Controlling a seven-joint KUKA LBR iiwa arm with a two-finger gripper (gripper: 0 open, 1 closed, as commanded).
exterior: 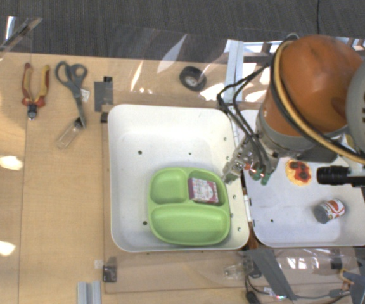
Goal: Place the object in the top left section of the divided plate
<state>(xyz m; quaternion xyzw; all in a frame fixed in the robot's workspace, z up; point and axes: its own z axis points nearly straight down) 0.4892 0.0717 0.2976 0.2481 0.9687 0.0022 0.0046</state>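
We see two white bins side by side on the wooden bench. The left bin (170, 132) holds a green divided plate (189, 223) near its lower edge. The plate has one large section along its lower side and two smaller sections along its upper side.

The object (203, 190), a small flat packet with a pale face and dark red markings, lies in the upper right section of the plate. It is nearly square in outline, so we cannot assign it a clear long axis; its edges run roughly parallel to the plate's dividers, with a slight tilt. The upper left section lies just beside it, across the divider.

The gripper (238, 164) hangs over the right rim of the left bin, just above and to the right of the packet and apart from it. We cannot tell whether the claw is spread or pressed together.

The right bin (296, 227) holds a flat orange and red item (298, 172) and a small can (330, 211) lying on its side. Pliers (32, 88), scissors (75, 87) and a tape roll (192, 77) rest on the bench.
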